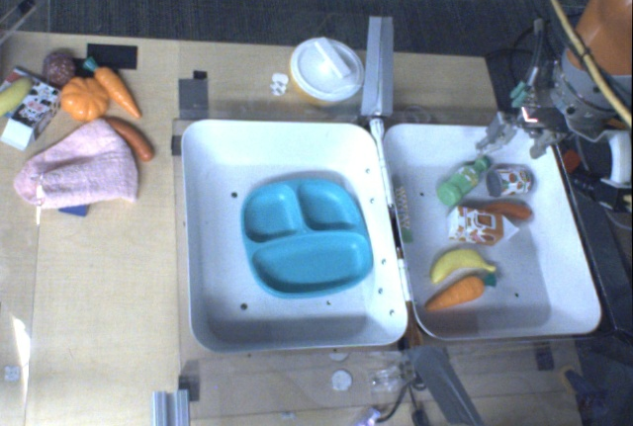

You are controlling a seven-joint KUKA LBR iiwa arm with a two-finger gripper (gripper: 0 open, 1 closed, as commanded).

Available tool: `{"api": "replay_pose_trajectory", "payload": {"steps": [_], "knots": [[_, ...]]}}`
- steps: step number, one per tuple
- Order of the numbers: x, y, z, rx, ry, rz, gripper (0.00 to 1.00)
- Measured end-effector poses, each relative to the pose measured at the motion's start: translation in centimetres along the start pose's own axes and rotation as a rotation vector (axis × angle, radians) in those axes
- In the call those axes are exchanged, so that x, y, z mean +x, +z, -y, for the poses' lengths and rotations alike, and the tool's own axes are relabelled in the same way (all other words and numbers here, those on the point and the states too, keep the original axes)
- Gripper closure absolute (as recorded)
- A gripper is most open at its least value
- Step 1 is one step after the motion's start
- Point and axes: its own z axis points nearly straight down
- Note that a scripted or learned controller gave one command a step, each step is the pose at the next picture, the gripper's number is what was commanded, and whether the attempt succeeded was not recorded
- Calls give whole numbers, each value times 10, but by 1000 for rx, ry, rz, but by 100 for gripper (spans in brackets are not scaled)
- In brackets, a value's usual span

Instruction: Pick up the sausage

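The sausage point(508, 211) is a short orange-brown link lying in the right bin point(574, 315), partly tucked behind a small white and brown carton point(478, 227). My gripper point(518, 136) hangs over the far part of that bin, a short way beyond the sausage and apart from it. Its fingers point(497, 131) are spread open and hold nothing. The grey arm with its orange band point(605, 19) comes in from the upper right.
Around the sausage lie a green bottle point(463, 182), a small printed carton point(510, 181), a banana point(461, 264) and a carrot point(457, 293). The left bin point(213, 305) holds a blue divided plate point(307, 234). Toy foods and a pink cloth point(79, 167) sit on the bench at left.
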Motion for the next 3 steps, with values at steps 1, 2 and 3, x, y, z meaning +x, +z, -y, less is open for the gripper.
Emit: {"api": "replay_pose_trajectory", "payload": {"steps": [1, 2, 3], "knots": [[-47, 136, 28, -7, -213, 1, 0], [-46, 127, 25, -10, -215, 2, 100], [-2, 11, -8, -4, -5, 1, 100]]}}
